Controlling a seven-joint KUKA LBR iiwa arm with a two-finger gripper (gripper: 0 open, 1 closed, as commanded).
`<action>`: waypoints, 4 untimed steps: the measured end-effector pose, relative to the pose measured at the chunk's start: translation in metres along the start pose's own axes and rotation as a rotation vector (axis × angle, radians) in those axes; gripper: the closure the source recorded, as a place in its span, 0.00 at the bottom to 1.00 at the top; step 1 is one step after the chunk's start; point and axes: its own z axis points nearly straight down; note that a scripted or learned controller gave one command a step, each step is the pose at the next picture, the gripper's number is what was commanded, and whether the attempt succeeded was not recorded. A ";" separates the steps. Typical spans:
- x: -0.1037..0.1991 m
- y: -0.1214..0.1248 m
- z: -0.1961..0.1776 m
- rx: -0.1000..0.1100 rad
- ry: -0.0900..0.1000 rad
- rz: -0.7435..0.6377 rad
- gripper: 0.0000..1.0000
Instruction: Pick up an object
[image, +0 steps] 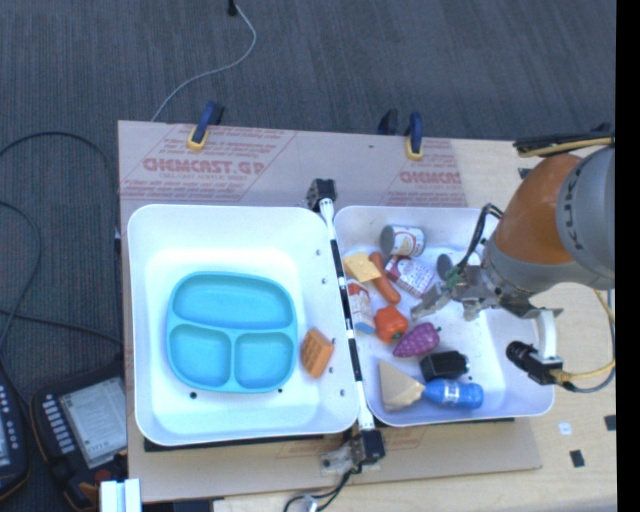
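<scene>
Camera view: we see the hand low in the right bin, over the cluttered toys.
Its fingers look slightly apart with nothing between them, just above the purple grape cluster and beside the red pepper. In the left bin we see a blue divided tray.

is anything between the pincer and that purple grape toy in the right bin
Nothing visible is. The pincer is over the right bin, just above and to the right of the purple grape toy, with only bare bin floor in the gap. The orange pepper toy touches the grapes on their left, away from the approach.
</scene>
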 end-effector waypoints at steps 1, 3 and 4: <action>0.039 -0.050 0.012 -0.014 -0.006 0.002 0.00; -0.034 -0.070 -0.015 0.003 -0.001 0.001 1.00; -0.005 0.016 -0.110 0.001 0.000 -0.002 1.00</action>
